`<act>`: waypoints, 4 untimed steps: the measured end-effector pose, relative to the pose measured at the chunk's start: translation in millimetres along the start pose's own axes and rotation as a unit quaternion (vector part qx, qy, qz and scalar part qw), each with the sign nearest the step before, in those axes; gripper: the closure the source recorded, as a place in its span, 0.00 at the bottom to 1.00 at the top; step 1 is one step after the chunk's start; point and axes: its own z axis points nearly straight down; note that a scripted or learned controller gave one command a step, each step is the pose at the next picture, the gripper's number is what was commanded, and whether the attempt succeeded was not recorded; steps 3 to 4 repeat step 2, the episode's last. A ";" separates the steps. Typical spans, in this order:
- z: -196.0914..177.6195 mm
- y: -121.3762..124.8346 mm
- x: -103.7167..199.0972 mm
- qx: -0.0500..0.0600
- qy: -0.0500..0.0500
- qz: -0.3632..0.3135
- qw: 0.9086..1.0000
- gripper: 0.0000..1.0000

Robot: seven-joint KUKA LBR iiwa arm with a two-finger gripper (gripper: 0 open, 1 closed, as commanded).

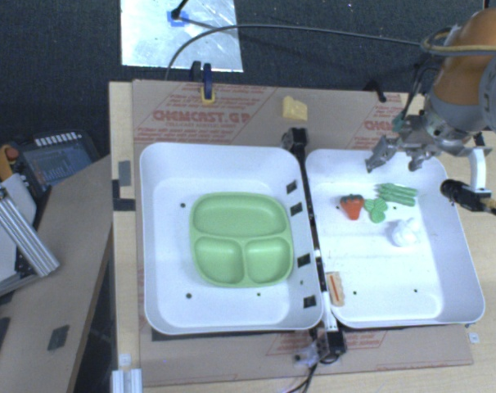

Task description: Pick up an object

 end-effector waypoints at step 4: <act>33.1 6.6 5.3 -0.006 -0.001 -0.003 1.000 0.00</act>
